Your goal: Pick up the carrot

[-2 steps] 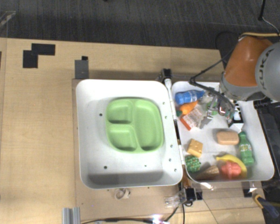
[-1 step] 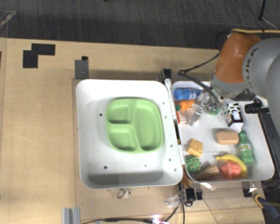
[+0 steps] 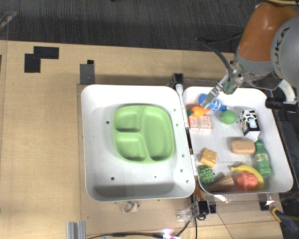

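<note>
Carrot [image 3: 199,111] lay near the far left corner of the right bin [image 3: 279,138], an orange piece just beside the pink wafer block [image 3: 201,124]. Gripper [image 3: 209,101] hung directly over it, close to a blue object [image 3: 215,105] (the fingers' spread could not be told at this slant). Approach appeared to be the step in hand. The next move would call for a short descent centred on the carrot, clear of the bin's left wall and the green ball [image 3: 228,117].
</note>
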Robot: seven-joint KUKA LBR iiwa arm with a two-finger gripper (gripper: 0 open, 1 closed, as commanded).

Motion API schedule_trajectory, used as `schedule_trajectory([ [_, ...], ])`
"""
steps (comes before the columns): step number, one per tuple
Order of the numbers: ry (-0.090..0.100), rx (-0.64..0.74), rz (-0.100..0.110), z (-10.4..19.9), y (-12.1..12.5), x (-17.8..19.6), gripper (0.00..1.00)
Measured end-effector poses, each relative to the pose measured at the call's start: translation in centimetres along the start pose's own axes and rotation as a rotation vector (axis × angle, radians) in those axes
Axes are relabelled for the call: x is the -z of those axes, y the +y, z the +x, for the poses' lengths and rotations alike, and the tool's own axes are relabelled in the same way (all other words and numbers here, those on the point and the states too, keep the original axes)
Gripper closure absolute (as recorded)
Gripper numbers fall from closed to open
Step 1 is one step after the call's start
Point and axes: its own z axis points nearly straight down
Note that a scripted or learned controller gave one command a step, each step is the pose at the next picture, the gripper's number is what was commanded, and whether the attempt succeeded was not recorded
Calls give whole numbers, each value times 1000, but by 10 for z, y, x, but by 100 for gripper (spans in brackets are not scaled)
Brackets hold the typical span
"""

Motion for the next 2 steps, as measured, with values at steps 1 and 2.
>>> schedule_trajectory([
  [1,8,-139,7,44,27,-5,0],
  [2,7,46,7,4,-13,-5,0],
])
